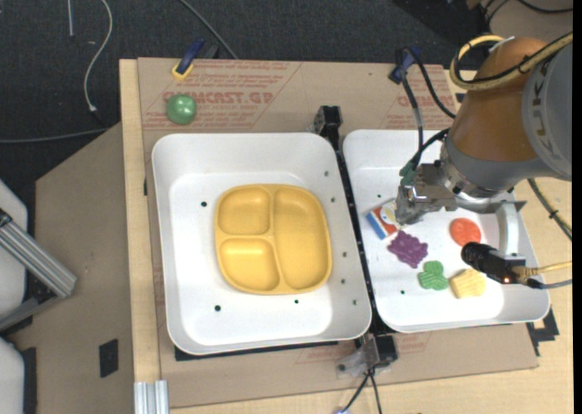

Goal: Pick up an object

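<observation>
Right bin (509,307), pick stage: tool (406,206), spread or pressed together not discernible, poised low over the bin's left part, directly above a red-blue card (380,219); purple grapes (408,247) lie just beside, toward the near rim.

- Two white bins: the left bin (173,176) and the right bin (509,307).
- One yellow plate (273,237) with three compartments.
- Five small toys, though the claw may hide more: purple grapes (408,247), green piece (432,276), yellow piece (468,286), orange piece (465,229), striped card (378,221).
- One green ball (182,109).
</observation>
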`<action>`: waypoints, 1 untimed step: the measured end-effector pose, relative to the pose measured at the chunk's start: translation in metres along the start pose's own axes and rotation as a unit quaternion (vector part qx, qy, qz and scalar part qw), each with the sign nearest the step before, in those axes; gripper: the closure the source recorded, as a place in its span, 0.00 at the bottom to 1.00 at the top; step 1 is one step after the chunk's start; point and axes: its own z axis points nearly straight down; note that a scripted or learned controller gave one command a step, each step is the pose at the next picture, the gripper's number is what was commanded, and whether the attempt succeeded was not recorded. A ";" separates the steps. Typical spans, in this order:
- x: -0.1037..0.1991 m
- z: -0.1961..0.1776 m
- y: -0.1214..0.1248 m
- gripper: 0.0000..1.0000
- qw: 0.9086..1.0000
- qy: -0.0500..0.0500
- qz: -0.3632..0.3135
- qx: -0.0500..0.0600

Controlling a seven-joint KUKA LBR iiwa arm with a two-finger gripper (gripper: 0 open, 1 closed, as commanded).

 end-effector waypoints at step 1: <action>0.060 0.001 0.008 1.00 1.000 0.000 0.000 0.000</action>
